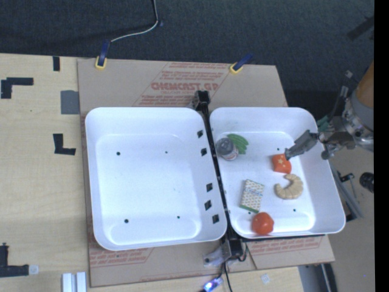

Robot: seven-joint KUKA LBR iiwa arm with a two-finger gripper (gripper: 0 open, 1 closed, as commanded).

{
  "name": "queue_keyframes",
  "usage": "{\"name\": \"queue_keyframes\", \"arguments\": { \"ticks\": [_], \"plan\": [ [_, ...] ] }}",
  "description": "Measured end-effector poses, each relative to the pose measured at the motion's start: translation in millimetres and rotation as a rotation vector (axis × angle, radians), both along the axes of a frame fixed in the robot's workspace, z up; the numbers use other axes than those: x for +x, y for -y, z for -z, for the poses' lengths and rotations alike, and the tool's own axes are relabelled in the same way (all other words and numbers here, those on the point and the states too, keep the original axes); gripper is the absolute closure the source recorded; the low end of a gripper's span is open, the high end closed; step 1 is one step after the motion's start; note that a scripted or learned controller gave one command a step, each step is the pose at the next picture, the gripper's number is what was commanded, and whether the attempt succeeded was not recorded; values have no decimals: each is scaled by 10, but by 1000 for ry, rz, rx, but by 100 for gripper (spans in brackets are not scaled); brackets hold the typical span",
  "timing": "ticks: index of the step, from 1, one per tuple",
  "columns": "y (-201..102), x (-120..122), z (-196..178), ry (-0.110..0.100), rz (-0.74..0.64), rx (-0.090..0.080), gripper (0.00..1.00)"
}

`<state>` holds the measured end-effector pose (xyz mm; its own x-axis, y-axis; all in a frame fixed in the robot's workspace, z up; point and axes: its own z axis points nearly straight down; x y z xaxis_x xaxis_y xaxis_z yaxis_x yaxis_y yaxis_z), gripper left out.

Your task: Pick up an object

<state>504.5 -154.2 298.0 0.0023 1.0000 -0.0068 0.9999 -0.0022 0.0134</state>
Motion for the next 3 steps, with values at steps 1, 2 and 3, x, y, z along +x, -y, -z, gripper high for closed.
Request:
{"name": "queue_keyframes", "arguments": {
  "ticks": [1,2,3],
  "plan": [
    [-147,533,-2457,5,-6,2,0],
    [-145,528,-2474,-12,-3,4,100],
    [-675,388,-2364,-14,-8,7,100]
  ]
}}
